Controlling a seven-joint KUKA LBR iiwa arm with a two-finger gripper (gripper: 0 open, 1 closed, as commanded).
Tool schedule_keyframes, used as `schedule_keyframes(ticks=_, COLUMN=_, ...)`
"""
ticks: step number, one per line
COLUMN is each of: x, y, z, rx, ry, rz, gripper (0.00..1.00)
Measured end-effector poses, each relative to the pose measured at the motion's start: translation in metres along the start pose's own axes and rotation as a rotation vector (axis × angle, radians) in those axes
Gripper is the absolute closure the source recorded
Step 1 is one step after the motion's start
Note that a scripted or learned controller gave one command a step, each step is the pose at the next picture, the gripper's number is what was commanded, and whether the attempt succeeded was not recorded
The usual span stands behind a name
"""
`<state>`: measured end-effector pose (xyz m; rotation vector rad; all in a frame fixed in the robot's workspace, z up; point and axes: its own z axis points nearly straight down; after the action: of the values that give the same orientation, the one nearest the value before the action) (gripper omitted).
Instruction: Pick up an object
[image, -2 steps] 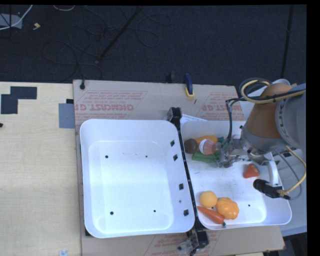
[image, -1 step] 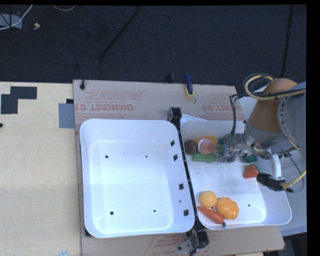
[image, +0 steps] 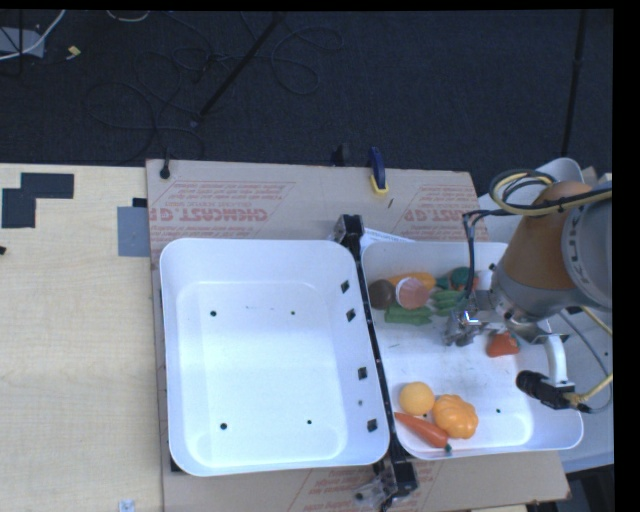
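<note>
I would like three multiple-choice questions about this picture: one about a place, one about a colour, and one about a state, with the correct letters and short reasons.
1. Which bin holds the toy food?
A. left bin
B. right bin
C. both bins

2. What colour is the long piece at the right bin's near edge?
A. blue
B. white
C. red-orange

3. Where is the pincer?
A. over the right bin
B. over the left bin
C. over the wooden table

Key:
1 B: the items lie in the right bin, not the left bin.
2 C: the carrot-like piece is red-orange, beside the orange pumpkin.
3 A: the pincer hangs above the right bin near the green pieces.
</note>
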<state>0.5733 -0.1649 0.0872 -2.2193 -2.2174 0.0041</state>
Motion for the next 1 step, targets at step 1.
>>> schedule_keyframes(ticks=1, x=-0.0469, y=0.0101, z=-0.0008, rx=-0.004, ry=-0.001, rz=-0.003, gripper=1.00)
